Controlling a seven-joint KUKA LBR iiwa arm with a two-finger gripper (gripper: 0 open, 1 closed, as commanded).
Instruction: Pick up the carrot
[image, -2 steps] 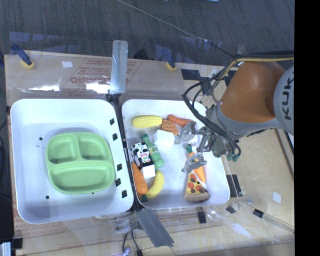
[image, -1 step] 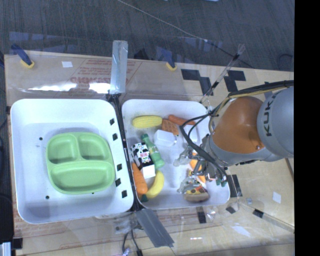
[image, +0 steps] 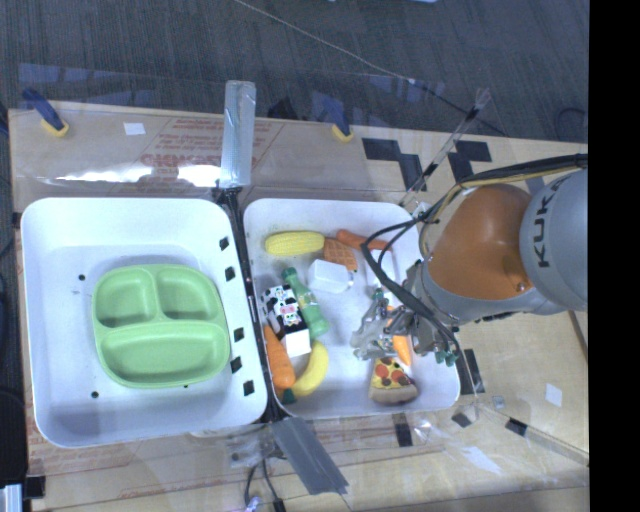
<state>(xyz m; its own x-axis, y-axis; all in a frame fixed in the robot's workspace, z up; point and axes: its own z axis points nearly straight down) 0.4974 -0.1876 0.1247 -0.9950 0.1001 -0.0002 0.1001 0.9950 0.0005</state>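
Note:
An orange carrot (image: 281, 361) lies along the left wall of the right bin (image: 350, 212), near its front, next to a yellow banana (image: 315, 369). My gripper (image: 386, 332) is low over the right part of that bin, well to the right of this carrot. A small orange piece (image: 402, 349) shows right at the gripper, just above a pizza slice toy (image: 392, 379); I cannot tell what it is or whether it is held. The arm's orange band (image: 480, 250) hides the bin's right side.
The right bin also holds a corn cob (image: 295, 242), an orange-brown item (image: 346, 241), a white block (image: 328, 276), a green bottle (image: 306, 301) and a black-and-white box (image: 283, 306). A green divided plate (image: 158, 322) sits in the left bin (image: 60, 240).

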